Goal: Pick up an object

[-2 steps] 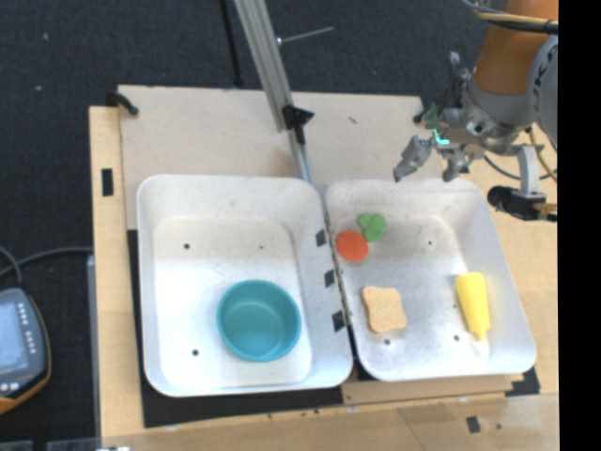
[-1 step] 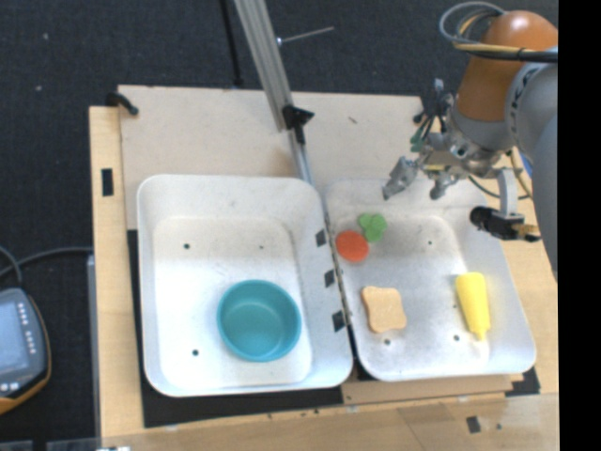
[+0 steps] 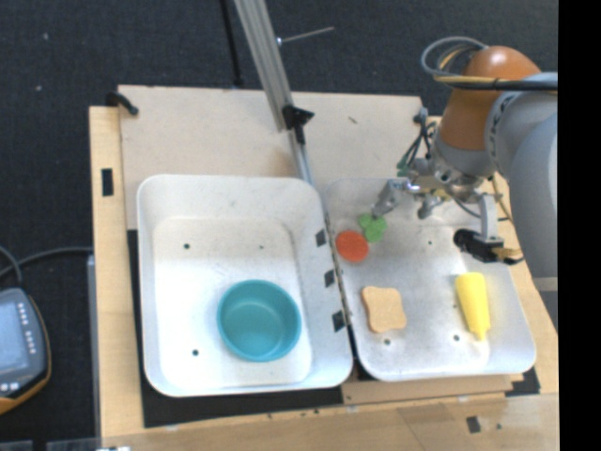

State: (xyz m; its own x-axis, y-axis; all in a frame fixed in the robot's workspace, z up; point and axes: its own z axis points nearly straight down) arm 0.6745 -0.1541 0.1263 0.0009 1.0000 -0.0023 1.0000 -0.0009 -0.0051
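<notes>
The arm [image 3: 488, 111], grey with an orange band above the wrist, reaches in from the right and hangs over the far part of the right bin [image 3: 512, 346], one of two shallow white bins lying side by side on the table [image 3: 207, 130]. Its gripper [image 3: 406, 200] points down and to the left, and two fingers [image 3: 387, 198] show as separate grey prongs with a clear gap between them, nothing gripped in that gap. Four loose things lie in the right bin. Just to the left of the fingers and a little nearer the camera is one small green piece [image 3: 373, 227], close to the left finger; whether it touches cannot be made out. Touching that piece on its far-left side is one round orange-red piece [image 3: 352, 246], near the wall shared by the bins. Well nearer the camera than the fingers lies one tan slice like toast [image 3: 383, 309], flat on the bin floor. To the right of the slice, and right of the fingers, lies one yellow piece like a corn cob [image 3: 472, 302], lengthwise toward the camera. The left bin [image 3: 169, 205] holds one teal bowl [image 3: 259, 320], upright, well apart from the fingers, to their left.
</notes>
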